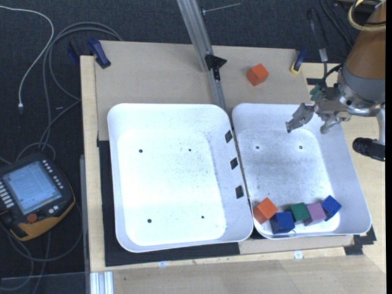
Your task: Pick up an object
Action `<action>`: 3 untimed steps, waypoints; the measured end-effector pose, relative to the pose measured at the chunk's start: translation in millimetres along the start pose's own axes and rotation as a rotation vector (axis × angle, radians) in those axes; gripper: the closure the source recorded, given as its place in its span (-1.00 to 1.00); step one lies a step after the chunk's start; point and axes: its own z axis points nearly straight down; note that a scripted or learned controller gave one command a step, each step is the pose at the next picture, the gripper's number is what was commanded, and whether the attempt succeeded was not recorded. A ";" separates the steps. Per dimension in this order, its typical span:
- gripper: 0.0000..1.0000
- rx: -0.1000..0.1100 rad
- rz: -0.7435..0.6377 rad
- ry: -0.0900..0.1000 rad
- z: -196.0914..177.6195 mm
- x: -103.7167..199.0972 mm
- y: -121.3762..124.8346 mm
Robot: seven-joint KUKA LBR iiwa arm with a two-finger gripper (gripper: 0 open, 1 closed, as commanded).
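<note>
Gripper (311,120) hangs at the far edge of the right bin (343,164), fingers apart, nothing between them; the cubes, orange (266,209) to blue (331,206), sit well apart in a row along the near wall, so the move runs nearward.

A robotics laboratory, seen from above: a plywood worktop (153,72) stood on dark carpet (43,54), carrying two shallow white bins (168,118) side by side. Blue clamps (98,52) gripped the board's far edge, and an aluminium rail (196,26) rose from it. A handheld control pendant (32,193) with a lit screen lay on the floor to the left, beside loose cables (37,29). The grey industrial arm (366,66) reached in from the right. Small coloured test cubes (299,212) lay about.
</note>
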 end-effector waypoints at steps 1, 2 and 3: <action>-1.00 0.006 -0.008 0.004 36.2 92.1 -16.8; -1.00 0.000 -0.008 0.003 34.7 183.5 -15.9; 1.00 -0.003 -0.001 0.001 23.1 178.6 -14.8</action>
